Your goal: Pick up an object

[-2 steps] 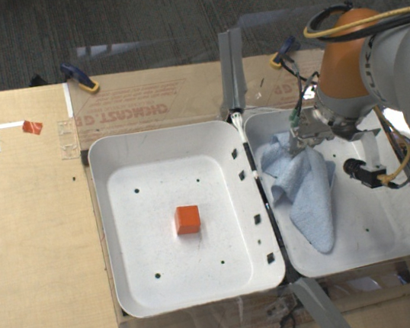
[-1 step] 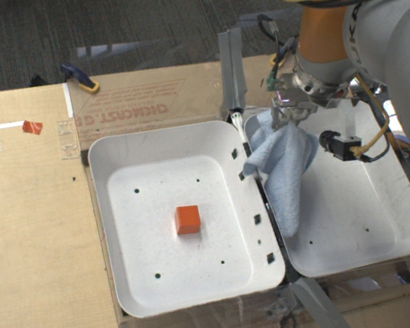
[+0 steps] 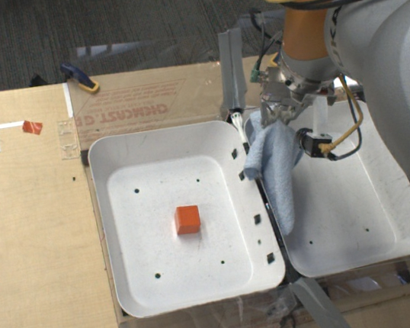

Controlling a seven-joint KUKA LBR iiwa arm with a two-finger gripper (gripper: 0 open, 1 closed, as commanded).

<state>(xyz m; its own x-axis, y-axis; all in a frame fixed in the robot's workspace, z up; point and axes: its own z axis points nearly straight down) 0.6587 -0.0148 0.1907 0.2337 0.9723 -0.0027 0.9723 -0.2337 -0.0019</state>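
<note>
I see the cloth (image 3: 275, 175) hanging from the gripper (image 3: 277, 109), which pinches its top at the far edge between the two bins. The hold looks small; I fear it slips and falls over the divider.

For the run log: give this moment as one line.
gripper: above cloth top, grasp unclear | cloth: draped over divide between bins | red block: left bin, untouched

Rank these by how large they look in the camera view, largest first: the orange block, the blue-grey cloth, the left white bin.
1. left white bin
2. blue-grey cloth, draped over the divide between the bins
3. orange block, clearly the smallest
</note>
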